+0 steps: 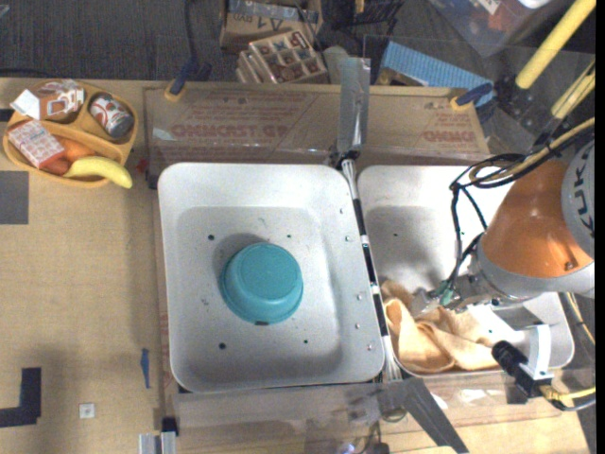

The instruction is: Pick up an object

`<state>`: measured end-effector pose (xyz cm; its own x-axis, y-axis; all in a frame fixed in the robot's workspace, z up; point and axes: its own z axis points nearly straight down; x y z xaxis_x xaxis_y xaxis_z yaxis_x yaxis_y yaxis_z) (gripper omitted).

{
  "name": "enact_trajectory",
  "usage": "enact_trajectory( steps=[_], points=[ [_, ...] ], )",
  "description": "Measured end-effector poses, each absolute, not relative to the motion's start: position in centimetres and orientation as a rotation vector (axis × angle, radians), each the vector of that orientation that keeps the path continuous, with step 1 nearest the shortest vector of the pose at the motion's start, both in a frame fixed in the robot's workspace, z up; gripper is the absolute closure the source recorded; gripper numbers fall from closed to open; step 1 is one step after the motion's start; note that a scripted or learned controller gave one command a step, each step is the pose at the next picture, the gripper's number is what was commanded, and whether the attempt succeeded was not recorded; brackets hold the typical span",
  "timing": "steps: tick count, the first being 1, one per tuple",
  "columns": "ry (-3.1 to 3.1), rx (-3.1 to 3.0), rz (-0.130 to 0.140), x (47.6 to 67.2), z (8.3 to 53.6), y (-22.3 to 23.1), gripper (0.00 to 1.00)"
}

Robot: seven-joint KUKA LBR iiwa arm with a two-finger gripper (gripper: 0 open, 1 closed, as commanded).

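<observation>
From the camera above the bench we see two shallow white bins side by side: the left bin [189, 206] holds a teal bowl [263, 283] sitting upside down near its middle, well apart from the walls, and the right bin [397, 197] holds a crumpled yellow-tan cloth [430, 340] bunched against its near left corner, touching the wall shared with the other bin. The arm [539, 235], grey with its orange band, comes in from the right and bends down over the right bin. Its gripper [448, 296] sits low at the upper edge of the cloth, at or just above the fabric; we cannot tell whether the jaws are spread or closed, since the wrist and cables hide them, and we see no cloth lifted off the bin floor. A black cable [468, 206] loops from the arm across the right bin. Beyond the bins lies a flattened cardboard sheet [246, 126] with red lettering. At the far left of the bench stands an orange tray [19, 149] of toy food, with a banana [99, 168] on its near rim.
</observation>
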<state>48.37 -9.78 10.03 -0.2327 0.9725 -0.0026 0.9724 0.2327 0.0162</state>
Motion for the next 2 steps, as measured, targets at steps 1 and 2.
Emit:
enact_trajectory(
  steps=[1, 2],
  points=[
    [2.45, 1.942, 0.019, 48.4, 10.99, -9.97, 1.0],
    [2.45, 1.942, 0.019, 48.4, 10.99, -9.98, 0.0]
  ],
)
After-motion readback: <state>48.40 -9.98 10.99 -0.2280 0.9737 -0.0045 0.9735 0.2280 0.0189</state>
